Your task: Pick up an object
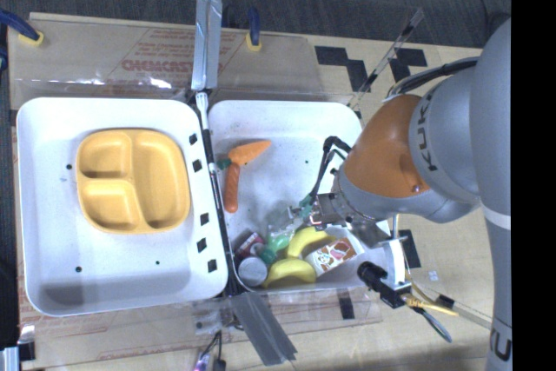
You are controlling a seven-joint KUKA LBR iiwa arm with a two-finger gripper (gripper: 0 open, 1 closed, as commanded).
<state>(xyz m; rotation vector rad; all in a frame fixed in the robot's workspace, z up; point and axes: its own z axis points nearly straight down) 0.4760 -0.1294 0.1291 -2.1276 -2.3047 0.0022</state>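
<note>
The right bin (287, 119) holds a pile at its front: two yellow bananas (294, 271), a small printed carton (334, 255), a silver can (252, 272), a green item (273, 244) and some clear plastic (282, 218). Further back lie an orange carrot (247, 151) and an orange sausage-shaped piece (232, 188). My gripper (317, 206) reaches down from the orange-banded wrist (387, 159) to just above the pile's right side, near the upper banana (309, 241). The wrist hides the gripper's tips and whatever is between them.
In the left bin (43, 213) lies a yellow divided plate (133, 180). A metal divider with black clips (207, 187) runs between the bins. The arm's grey body (469, 143) covers the right bin's right edge. Cables and tools lie on the bench at right.
</note>
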